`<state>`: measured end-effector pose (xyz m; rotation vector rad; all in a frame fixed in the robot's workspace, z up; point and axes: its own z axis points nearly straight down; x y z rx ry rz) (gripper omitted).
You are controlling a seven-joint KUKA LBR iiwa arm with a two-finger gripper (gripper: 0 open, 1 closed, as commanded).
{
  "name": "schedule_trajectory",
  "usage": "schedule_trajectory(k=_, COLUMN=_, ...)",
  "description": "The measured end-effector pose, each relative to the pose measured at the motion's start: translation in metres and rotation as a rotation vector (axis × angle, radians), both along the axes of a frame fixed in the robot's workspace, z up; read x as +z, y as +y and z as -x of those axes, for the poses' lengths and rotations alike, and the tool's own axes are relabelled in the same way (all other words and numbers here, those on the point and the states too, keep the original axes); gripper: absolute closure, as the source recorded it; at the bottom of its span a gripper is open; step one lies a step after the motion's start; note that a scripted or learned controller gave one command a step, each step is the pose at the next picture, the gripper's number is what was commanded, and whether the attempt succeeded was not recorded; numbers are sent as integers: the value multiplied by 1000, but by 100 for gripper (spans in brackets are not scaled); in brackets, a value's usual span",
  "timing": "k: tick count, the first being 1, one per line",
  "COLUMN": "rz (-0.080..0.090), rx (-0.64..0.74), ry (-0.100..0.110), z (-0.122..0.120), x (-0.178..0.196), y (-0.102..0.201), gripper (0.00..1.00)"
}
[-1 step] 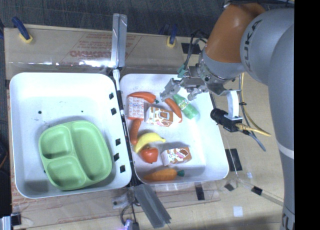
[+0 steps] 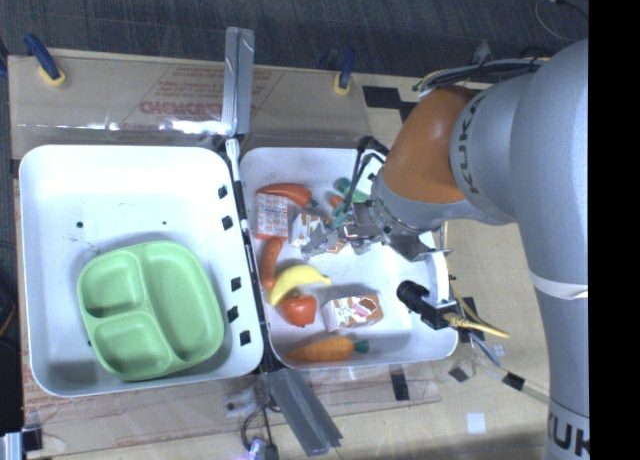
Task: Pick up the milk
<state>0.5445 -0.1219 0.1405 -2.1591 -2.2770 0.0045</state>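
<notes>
Jaws low in the right bin, near its middle; open or clenched, cannot tell. Milk carton lying flat just below them, apart from them, close to the near rim. Tomato and banana crowding its left, carrot along the rim beneath. Bare floor to its right. Green tray well left, in the other bin.

Place: it looked like a robotics lab.
Evidence: two white bins sat on a clamped cardboard-covered bench; an industrial arm reached over toy food; cables trailed nearby.
</notes>
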Motion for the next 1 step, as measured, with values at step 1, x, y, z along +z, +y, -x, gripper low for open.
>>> schedule_trajectory(k=1, rz=0, rx=-13, ry=-2, z=-21, x=-49, y=-76, gripper=0)
